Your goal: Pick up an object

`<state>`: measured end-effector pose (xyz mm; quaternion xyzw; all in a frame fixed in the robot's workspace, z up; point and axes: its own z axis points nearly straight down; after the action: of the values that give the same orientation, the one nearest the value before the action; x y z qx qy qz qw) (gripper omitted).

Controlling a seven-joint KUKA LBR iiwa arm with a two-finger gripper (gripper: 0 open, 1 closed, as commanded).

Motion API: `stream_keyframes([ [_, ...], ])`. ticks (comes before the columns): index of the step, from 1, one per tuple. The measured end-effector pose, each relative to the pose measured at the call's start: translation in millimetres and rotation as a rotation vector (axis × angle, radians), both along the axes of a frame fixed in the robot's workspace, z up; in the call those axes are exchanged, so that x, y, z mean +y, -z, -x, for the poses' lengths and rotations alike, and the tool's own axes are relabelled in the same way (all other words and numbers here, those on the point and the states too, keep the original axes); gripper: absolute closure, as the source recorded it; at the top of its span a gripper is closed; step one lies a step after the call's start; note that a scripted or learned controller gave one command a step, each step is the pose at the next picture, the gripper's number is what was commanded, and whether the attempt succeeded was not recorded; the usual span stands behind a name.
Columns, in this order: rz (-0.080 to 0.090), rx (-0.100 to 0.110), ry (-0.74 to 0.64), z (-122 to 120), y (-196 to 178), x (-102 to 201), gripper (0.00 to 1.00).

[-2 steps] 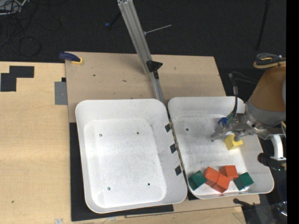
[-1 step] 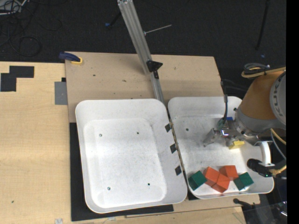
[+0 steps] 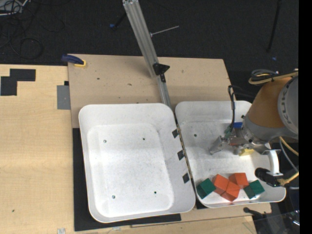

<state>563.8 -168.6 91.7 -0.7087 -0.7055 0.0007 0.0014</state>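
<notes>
Even overhead light, white bins [image 3: 131, 112] slightly glaring, soft grainy focus.

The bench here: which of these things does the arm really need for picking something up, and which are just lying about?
For the job:
gripper
right bin
green blocks
orange blocks

Lying about:
left bin
metal rail
blue and yellow clamp
cables

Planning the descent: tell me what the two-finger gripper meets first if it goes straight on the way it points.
The two-finger gripper points left and down, so it would likely first meet the bare floor of the right shallow white bin. The orange and green blocks lie off that line. Depth is unclear.
</notes>
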Motion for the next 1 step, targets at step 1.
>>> stream_keyframes([
  [1,-0.001,0.001,0.006,0.4,-10.1,-1.0,1.0],
])
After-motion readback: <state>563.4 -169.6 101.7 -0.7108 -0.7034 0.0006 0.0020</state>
